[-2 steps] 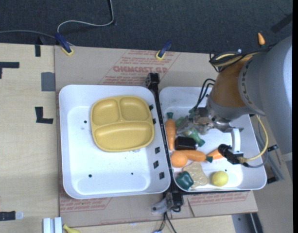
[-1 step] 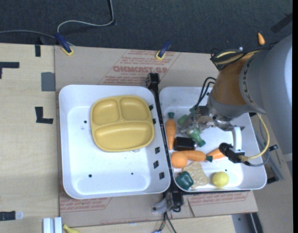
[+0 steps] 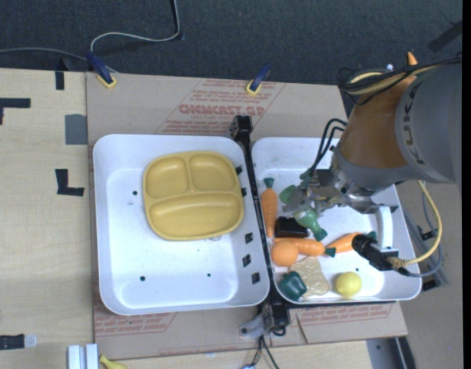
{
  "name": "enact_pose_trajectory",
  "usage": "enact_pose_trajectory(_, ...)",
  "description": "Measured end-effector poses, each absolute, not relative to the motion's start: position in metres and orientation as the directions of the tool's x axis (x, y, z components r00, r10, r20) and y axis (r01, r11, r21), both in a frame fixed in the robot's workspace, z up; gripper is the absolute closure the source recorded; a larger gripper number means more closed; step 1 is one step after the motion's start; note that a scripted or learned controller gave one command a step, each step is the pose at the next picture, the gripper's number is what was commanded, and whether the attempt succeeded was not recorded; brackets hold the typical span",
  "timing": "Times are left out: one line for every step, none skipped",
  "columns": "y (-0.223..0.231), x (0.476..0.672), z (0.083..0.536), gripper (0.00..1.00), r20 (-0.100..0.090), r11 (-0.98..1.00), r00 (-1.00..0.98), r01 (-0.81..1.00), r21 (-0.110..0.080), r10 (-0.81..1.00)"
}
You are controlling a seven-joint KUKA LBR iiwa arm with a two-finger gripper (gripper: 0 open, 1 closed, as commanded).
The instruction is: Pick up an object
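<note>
With the gripper [image 3: 306,203] low in the right bin [image 3: 400,287], finger state indeterminate, over the toy carrots [image 3: 270,208], the approach step applies; next, close on one and lift.

Robotics lab: cardboard-covered tabletop [image 3: 204,110], clamps [image 3: 257,81], loose cables [image 3: 135,37], two white bins [image 3: 112,229] of toy food.

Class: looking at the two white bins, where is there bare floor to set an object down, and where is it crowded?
Free: the left white bin, along its near floor below the yellow divided plate. Crowded: the right white bin, where orange toy carrots, a yellow lemon and the gripper cluster.
</note>
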State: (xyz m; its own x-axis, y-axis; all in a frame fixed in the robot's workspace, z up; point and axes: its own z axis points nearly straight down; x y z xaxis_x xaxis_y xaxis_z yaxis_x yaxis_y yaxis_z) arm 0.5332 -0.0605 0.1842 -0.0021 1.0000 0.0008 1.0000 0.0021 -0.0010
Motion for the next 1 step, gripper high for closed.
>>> enact_pose_trajectory(0.0180, 0.4833, 0.2068, 1.00, 0.001, 0.003, -0.003, 1.000, -0.003, 1.000)
